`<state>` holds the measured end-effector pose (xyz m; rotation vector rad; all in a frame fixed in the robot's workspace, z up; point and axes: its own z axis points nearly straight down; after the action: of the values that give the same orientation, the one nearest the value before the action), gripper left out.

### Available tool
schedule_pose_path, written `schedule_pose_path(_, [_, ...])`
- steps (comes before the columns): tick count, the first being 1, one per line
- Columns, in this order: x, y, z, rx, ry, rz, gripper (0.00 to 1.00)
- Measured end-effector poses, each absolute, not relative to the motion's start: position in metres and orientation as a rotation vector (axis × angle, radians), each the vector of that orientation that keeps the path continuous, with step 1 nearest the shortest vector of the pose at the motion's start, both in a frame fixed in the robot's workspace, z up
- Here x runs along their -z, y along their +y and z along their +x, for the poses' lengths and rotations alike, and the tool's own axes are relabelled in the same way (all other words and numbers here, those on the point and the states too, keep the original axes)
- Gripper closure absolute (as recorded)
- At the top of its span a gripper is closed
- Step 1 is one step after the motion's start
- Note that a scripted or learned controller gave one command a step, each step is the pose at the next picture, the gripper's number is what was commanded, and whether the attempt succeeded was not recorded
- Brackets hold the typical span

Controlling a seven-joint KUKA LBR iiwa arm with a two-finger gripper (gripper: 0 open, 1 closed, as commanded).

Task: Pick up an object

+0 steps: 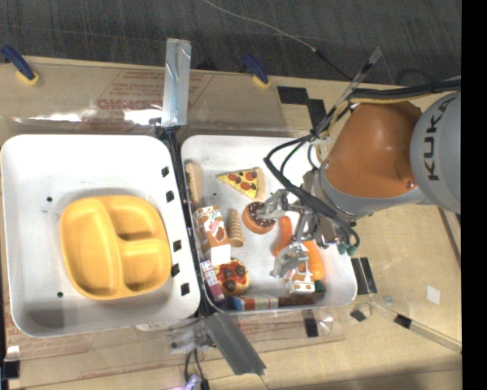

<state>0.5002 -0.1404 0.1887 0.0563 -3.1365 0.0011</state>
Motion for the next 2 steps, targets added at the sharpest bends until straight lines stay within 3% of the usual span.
schedule_pose_path(1, [-0.092, -0.157, 0.542, 0.0, -3.143, 0.053, 0.0])
schedule_pose_path(2, [-0.094, -0.192, 0.486, -0.004, -3.148, 0.087, 0.0])
